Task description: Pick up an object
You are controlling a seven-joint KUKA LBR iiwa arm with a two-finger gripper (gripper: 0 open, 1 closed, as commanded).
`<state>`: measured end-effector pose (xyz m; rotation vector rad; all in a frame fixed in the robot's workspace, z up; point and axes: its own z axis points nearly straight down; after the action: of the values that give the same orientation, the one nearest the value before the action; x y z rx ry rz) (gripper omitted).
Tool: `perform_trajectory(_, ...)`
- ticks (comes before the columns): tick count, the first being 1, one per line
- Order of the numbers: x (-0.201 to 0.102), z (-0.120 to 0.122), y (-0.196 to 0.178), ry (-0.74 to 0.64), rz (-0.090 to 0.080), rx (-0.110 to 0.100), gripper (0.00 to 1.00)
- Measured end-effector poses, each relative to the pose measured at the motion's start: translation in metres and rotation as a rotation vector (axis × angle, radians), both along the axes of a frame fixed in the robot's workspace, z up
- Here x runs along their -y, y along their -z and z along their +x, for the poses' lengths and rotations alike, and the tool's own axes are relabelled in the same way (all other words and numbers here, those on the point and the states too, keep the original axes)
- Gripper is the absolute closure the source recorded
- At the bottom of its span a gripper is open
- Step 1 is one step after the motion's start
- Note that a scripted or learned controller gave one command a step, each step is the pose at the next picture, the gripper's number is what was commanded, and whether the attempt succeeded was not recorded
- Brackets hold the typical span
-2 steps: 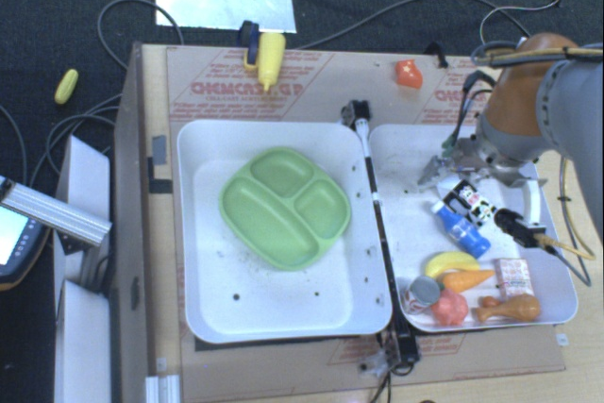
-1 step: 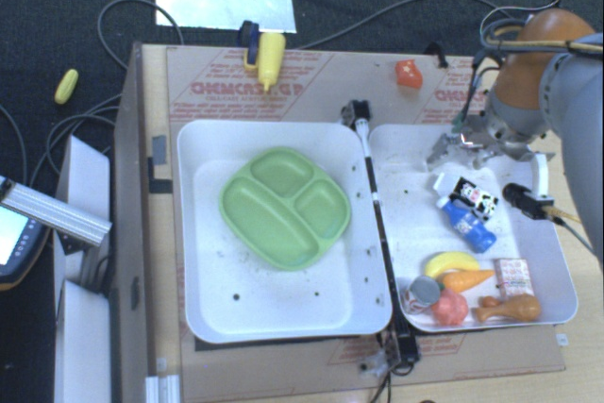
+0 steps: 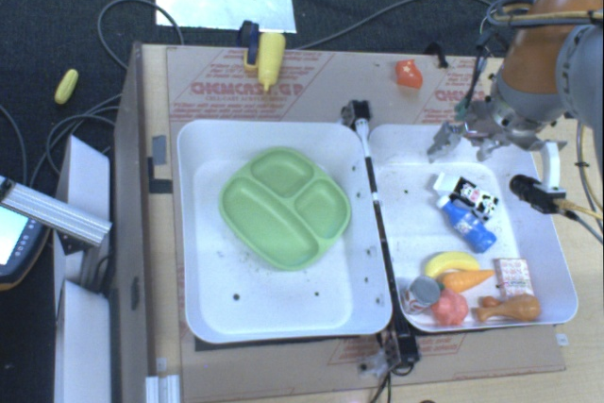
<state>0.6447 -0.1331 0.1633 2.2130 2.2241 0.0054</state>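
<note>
The grey arm's two-finger gripper hangs over the far end of the right-hand shallow white bin, its fingers splayed wide with nothing between them.

All the loose items lie in that same bin, nearer the camera than the gripper. Closest to it is a small black-and-white cow-patterned toy, resting against a blue plastic bottle-shaped toy just on its near side. Further toward the near rim sit a yellow plastic banana, an orange plastic carrot, a pink rounded toy, a grey disc-like piece, a brown drumstick-shaped toy and a small pale printed packet, crowded together and touching.

The likely target, I judge, is the cow toy or the blue bottle, as these lie nearest the open fingers. The risk is that the two touch: a descent between them could shove one aside or pinch both, and the rounded bottle may roll out of the closing fingers. A grab in the crowded near corner would probably jam on neighbours.

The left-hand bin beside it holds a green three-compartment plastic plate.
</note>
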Motion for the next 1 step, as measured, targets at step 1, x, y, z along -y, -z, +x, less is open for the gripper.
perform_trajectory(1,0.0179,-0.0436,0.0396,0.004,0.000,-0.005,0.00)
